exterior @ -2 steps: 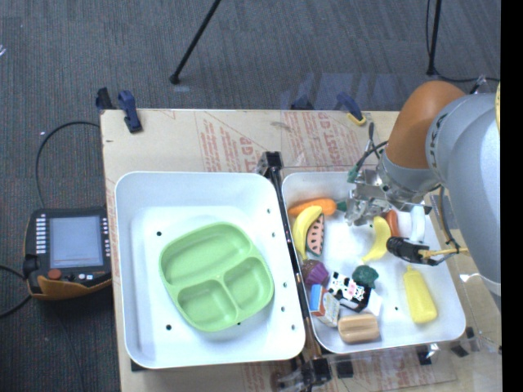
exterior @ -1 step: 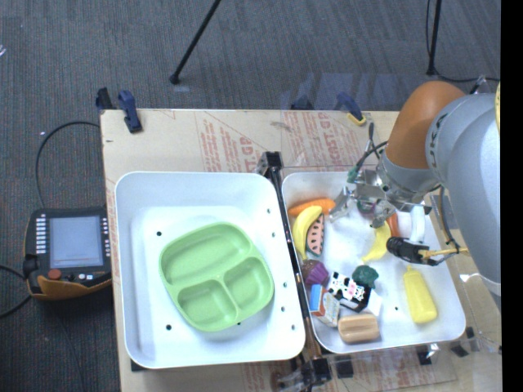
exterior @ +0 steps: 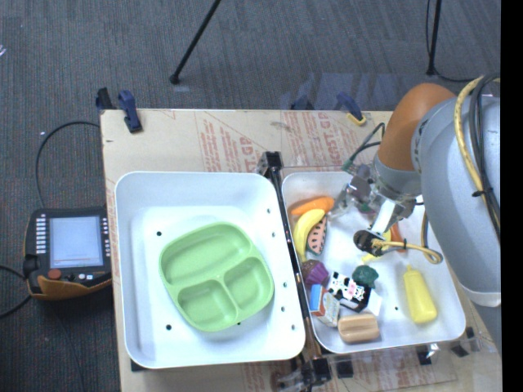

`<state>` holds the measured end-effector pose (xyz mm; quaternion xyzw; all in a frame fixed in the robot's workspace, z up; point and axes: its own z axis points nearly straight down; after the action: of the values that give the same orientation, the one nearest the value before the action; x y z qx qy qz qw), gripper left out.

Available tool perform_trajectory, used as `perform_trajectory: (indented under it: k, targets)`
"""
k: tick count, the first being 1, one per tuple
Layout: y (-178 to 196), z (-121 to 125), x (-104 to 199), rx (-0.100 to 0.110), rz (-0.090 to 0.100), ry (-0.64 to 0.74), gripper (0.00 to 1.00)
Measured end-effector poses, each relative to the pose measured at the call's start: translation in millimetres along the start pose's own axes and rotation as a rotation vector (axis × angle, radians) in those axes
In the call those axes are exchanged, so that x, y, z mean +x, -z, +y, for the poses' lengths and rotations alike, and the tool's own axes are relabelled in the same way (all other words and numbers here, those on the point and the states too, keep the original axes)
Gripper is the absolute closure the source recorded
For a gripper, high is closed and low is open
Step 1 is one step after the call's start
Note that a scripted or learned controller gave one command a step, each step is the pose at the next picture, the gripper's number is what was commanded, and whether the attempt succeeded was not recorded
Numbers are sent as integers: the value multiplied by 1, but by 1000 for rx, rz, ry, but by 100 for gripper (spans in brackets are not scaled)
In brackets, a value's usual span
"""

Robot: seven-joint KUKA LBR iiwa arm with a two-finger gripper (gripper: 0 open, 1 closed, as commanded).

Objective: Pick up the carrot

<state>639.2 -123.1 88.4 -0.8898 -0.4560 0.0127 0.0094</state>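
The carrot [exterior: 311,206] is an orange piece lying in the right bin [exterior: 445,321] near its back left corner, just above a yellow banana [exterior: 305,227]. My gripper [exterior: 364,207] hangs low over the back middle of that bin, a short way right of the carrot's tip. Nothing is visibly held in it. The grey wrist with its orange band [exterior: 413,129] covers the bin's back right corner.
A watermelon slice [exterior: 319,235], a purple piece [exterior: 313,272], a dark green piece [exterior: 365,275], a cow-patterned box [exterior: 350,291], a bread piece [exterior: 358,327] and a yellow bottle [exterior: 419,295] crowd the right bin. The left bin [exterior: 135,219] holds a green divided plate [exterior: 216,276].
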Motion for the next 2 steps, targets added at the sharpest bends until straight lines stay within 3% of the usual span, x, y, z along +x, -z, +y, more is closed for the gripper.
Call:
perform_trajectory:
  k: [1,2]
  targets:
    - [-1,-18,21,-9,-11,-234,0]
    - [-3,-22,21,-4,5,-522,0]
